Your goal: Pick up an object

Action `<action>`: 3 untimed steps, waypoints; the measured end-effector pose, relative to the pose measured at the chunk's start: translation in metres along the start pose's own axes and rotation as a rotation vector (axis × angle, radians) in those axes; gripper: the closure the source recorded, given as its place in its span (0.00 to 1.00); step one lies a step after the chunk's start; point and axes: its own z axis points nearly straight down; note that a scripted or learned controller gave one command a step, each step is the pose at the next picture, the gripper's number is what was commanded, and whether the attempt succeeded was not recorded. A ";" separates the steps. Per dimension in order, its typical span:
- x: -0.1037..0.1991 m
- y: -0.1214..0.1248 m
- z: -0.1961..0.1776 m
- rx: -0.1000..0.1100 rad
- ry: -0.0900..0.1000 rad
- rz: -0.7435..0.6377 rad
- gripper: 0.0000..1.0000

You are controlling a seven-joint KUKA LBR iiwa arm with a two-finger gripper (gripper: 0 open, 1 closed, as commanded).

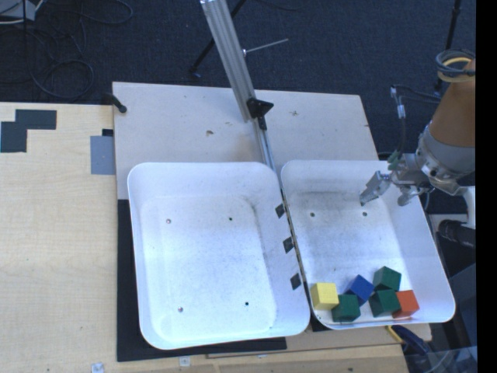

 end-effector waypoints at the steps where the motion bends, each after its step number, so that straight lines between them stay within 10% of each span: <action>1: 0.020 0.031 0.078 0.005 0.003 0.003 0.00; 2: 0.018 0.032 0.063 0.000 0.000 0.001 1.00; 3: 0.011 -0.058 0.105 -0.006 0.001 0.009 1.00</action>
